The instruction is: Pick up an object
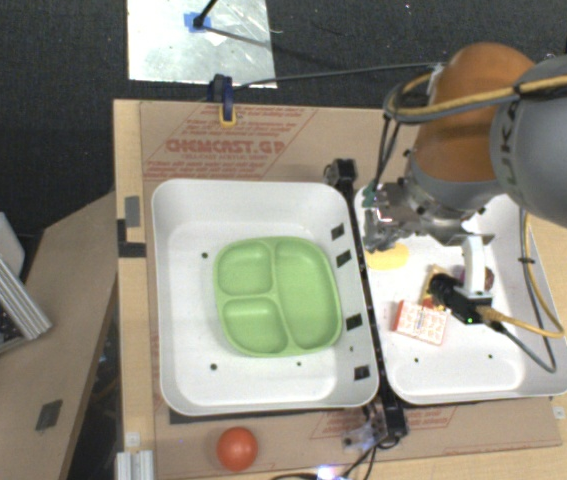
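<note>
Camera view is showing the grey arm point(553, 138) reaching in from the right and bending down over the right bin point(483, 368), its orange band bulging above the wrist. Beside it, the left bin point(188, 268) is holding a green divided plate point(278, 295) at its middle. The claw point(381, 223) is hanging by the right bin's wall next to the left bin, just above a yellow piece point(390, 259); whether it is spread or pressed together I cannot tell from here. A red-and-white packet point(420, 321) is lying near the yellow piece, apart from it, toward the bin's front. An orange ball point(236, 448) is sitting on the bench point(73, 298), just outside the left bin's front edge.
</note>
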You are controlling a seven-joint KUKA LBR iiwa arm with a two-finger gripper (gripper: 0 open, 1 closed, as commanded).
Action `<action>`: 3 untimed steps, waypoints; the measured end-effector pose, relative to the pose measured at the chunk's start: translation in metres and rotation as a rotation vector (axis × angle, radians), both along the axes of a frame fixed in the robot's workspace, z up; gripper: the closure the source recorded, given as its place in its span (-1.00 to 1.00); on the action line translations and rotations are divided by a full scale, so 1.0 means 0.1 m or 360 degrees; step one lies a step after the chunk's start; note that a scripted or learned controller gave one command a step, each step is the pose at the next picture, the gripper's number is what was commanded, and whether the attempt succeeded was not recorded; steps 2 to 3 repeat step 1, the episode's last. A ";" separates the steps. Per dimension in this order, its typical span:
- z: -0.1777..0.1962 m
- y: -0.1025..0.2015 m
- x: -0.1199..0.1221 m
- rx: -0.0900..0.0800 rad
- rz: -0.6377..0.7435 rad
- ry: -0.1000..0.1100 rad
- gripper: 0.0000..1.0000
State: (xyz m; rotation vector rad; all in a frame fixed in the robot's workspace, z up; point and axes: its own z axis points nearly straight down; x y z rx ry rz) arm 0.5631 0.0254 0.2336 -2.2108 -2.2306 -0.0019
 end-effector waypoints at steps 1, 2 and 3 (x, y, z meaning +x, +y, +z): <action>-0.10 0.46 0.03 0.0000 0.0000 -0.0001 1.00; -0.10 0.46 0.03 0.0000 0.0000 -0.0001 1.00; -0.10 0.46 0.03 0.0000 0.0000 -0.0001 1.00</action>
